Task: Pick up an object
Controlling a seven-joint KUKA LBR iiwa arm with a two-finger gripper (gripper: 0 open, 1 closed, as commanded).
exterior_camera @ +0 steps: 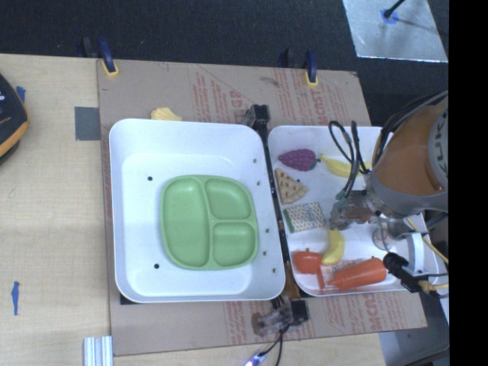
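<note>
Objects in the right bin [301, 134]: two bananas [334, 246], one grapes [298, 159].

We look from one fixed camera, high above the worktop [53, 204] and tilted slightly, far enough to take in both white bins; the left bin [130, 204] lies well away from the gripper [347, 216], which enters from the frame's right.

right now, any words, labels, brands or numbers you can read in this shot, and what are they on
No text here can be read for certain.
Red printing on the brown cardboard sheet under the two white bins: rows of letters along its edges, too blurred to read.
Black and orange device at the left edge: no legible marking.
Green divided plastic plate: no text.
</note>
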